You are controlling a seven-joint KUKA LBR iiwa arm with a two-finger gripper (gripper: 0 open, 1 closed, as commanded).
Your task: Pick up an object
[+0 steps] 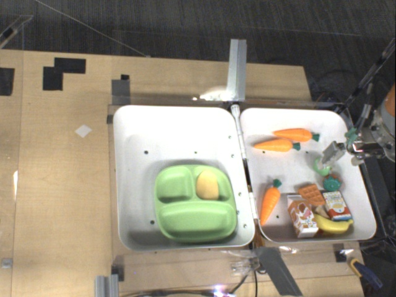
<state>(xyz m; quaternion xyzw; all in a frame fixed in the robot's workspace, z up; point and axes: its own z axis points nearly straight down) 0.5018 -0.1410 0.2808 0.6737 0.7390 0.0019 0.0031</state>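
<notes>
Grey gripper (332, 154) over right bin (281, 119)

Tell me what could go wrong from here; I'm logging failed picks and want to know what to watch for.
1. The pincer hovers over the right bin near its right wall, so descending there could clip the rim.
2. The banana, the two small cartons and the waffle are packed together, so a grab there may catch two items or slip.
3. The teal item below the pincer is small and could easily be nudged aside.
</notes>
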